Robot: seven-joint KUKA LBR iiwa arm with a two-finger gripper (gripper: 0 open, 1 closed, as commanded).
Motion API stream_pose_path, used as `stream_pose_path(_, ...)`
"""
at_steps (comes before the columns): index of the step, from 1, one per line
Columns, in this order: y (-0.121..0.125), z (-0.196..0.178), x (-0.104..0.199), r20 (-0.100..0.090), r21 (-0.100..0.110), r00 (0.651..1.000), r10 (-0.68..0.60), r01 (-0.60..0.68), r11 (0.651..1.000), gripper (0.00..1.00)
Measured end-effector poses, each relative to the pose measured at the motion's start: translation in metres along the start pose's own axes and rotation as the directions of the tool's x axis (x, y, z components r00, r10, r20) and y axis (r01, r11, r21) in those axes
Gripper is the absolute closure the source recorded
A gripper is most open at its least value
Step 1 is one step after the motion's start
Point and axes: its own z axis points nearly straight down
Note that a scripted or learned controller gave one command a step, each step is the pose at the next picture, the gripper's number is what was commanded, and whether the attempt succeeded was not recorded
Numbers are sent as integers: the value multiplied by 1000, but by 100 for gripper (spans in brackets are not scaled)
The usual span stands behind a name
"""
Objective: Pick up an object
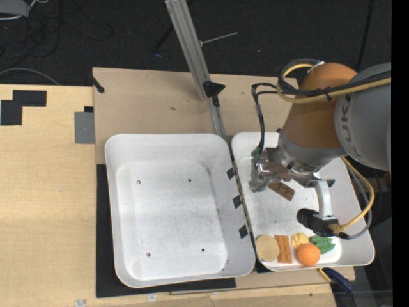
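Orange fruit (pixel 308 254) sits in right bin's (pixel 358 251) near corner; gripper (pixel 261 176) hovers farther up that bin, grip state unreadable. Centre over one item before descending.

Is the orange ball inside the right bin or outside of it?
Inside. The orange ball lies on the floor of the right bin, at its near edge, beside a green item and a tan block.

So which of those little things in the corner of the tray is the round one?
The orange ball, at the near edge of the right bin. The tan pieces beside it look flatter, and the green one is irregular.
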Motion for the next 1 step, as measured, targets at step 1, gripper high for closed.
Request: stream_pose_path(1,-8,-13,58,0,-3,1000,-3,3,1000,100)
